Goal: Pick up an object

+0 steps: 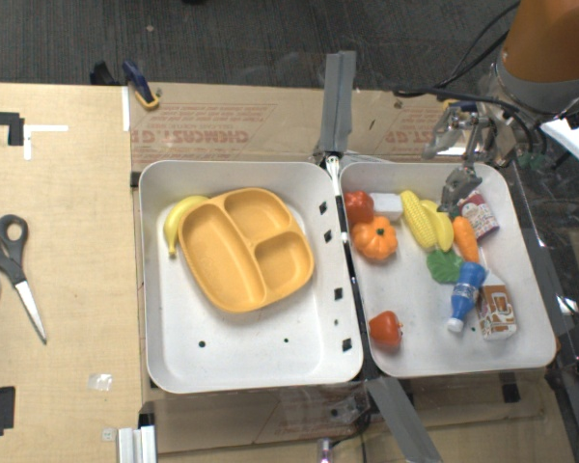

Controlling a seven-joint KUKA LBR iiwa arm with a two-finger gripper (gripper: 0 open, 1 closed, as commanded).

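Note:
The right bin (415,355) holds several toy foods. A yellow corn cob (420,220) lies beside an orange carrot (465,239) and a small red and white packet (480,217). Nearer the divider sit an orange pumpkin (375,239), a red tomato (359,205) and a white block (386,203). Toward the front lie a green piece (444,266), a blue bottle (463,295), a juice carton (497,313) and another red fruit (386,328). My gripper (457,191) hangs at the bin's back right, just above the corn, carrot and packet, with nothing seen in it.
The left bin (174,355) holds a yellow divided plate (246,249) with a banana (179,218) at its left edge. Scissors (14,268) lie on the bench at far left. Cables and the arm's body crowd the upper right.

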